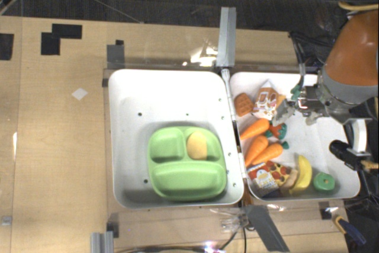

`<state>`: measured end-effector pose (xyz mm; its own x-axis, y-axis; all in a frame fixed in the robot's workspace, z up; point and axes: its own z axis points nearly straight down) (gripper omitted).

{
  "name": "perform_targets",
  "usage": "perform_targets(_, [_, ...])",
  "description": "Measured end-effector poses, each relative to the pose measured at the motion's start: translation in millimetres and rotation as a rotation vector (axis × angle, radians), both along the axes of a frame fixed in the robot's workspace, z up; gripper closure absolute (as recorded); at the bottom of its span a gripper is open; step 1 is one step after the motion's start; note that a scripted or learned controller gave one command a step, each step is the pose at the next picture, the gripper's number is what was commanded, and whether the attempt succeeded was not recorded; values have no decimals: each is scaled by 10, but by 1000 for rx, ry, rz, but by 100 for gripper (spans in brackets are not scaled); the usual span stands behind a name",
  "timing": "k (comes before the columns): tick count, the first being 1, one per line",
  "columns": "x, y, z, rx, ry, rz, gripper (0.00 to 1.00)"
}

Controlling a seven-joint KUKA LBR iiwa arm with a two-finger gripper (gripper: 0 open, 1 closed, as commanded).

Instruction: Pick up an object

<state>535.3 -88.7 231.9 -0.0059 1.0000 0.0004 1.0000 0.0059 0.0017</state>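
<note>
Bench comes first: it is big, flat and light brown, and it holds two white bins side by side.

Next is the left bin. A green plate with three parts sits in it, near the front. A small yellow ball-like thing, maybe a lemon, lies in the top right part of the plate. The other two parts hold nothing.

The right bin is touching the left one along a thin wall. The arm reaches over it from the right, grey with a fat orange part on top. Its gripper hangs low over the back of this bin, just beside the toys. I cannot tell if it is open or closed, and I cannot see anything held in it.

This bin is full of play food. Three carrots lie in a bunch in the middle, close to the gripper. A banana lies near the front. A flat pizza picture box sits just left of the banana, touching it. A white packet leans at the back, just left of the gripper. A brown cookie sits beside the packet, by the wall. A small green ring lies just right of the banana.
</note>
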Motion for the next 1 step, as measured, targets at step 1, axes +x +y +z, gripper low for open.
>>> perform_targets(1, [268,38,-963,0,-1,96,0])
